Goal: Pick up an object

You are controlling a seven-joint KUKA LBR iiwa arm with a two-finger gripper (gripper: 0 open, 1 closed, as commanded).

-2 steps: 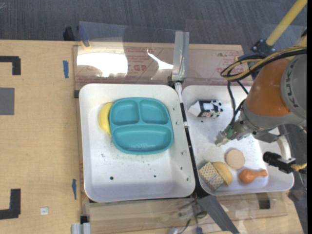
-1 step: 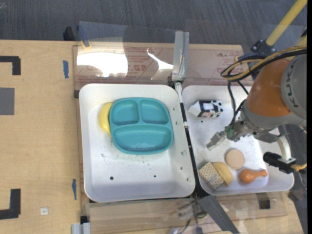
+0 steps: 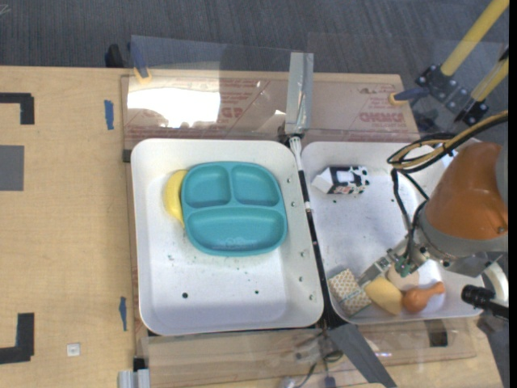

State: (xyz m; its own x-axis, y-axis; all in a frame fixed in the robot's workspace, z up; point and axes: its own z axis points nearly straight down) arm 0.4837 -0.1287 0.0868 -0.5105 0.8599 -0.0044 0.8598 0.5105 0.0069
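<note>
Right now your arm [image 3: 472,196] leans over the right bin [image 3: 355,233], and the gripper [image 3: 397,265] hangs low near that bin's front edge, just above a small cluster of objects. You cannot tell from this slanted view how the tool is set, since the wrist hides most of it, so treat nothing as held. Directly beneath and touching one another are a pale yellow piece [image 3: 385,296] and an orange-brown piece [image 3: 420,296] shaped like a drumstick; a patterned block [image 3: 346,289] lies just beside them toward the divider. A black-and-white carton [image 3: 342,179] rests well apart at the back of the same bin. In the left bin [image 3: 161,297] sits a teal tray [image 3: 234,207] partly covering a yellow disc [image 3: 172,194]; leave those alone. The yellow piece looks like your likeliest target, being closest under the tool. To do this well, centre on one object only, because the yellow and orange pieces press together and a closing grip could catch both or squeeze one out sideways. Come straight down, keep clear of the front wall, and align across the narrow width of the piece. Close gently; these look smooth and rounded, so they may slip. Lift slowly and confirm something rides up before you move away.
</note>
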